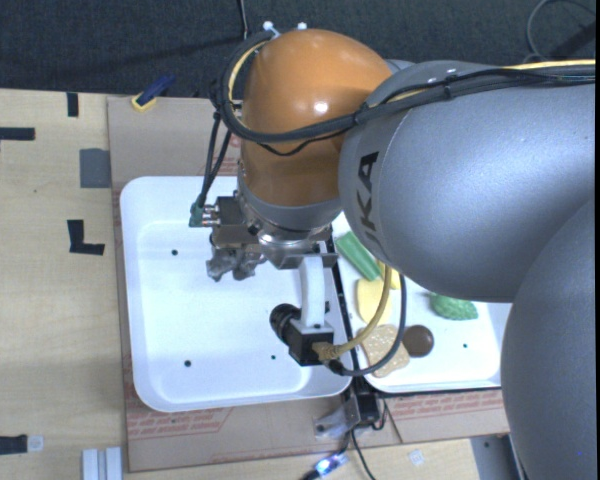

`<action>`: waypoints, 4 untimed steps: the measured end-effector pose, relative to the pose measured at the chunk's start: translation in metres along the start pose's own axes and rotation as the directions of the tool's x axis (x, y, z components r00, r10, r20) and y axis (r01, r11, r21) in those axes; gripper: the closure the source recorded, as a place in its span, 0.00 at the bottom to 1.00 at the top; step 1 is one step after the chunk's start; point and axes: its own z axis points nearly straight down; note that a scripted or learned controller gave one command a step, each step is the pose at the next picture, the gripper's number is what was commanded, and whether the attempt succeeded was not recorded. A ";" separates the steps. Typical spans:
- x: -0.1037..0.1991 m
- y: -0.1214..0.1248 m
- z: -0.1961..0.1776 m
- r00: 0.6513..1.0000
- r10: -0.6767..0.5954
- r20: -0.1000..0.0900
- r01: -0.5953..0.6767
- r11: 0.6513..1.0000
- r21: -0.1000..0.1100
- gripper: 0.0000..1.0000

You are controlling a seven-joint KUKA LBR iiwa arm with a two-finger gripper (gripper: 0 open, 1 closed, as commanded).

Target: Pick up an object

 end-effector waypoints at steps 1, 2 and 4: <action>0.022 0.038 -0.075 1.000 0.002 -0.008 -0.002 1.000 -0.014 1.00; 0.021 -0.002 0.061 1.000 0.005 0.001 -0.005 1.000 0.009 1.00; 0.022 -0.001 0.035 1.000 -0.001 -0.002 0.001 1.000 0.003 1.00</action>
